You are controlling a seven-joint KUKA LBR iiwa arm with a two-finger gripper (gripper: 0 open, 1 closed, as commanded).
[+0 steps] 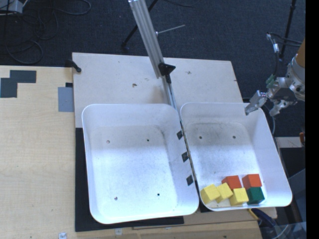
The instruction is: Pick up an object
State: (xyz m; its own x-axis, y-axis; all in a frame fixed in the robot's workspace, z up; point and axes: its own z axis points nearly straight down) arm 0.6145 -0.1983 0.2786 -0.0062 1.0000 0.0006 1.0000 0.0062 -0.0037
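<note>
White right bin (269,148): landmark; blocks crowd its near corner.
Blocks: two orange (232,181), three yellow (224,190), one green (255,194), touching.
Gripper (264,102): above the bin's far right rim, well apart from the blocks, fingers spread, holding nothing.
Advice: choose an outer yellow block; neighbours and bin wall hem in the others.
Left bin (99,148): beside it, across a metal rail (149,39).

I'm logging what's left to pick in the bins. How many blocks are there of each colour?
Yellow blocks: 3
Orange blocks: 2
Green blocks: 1
Total: 6, all clustered at the near edge of the right bin.
</note>
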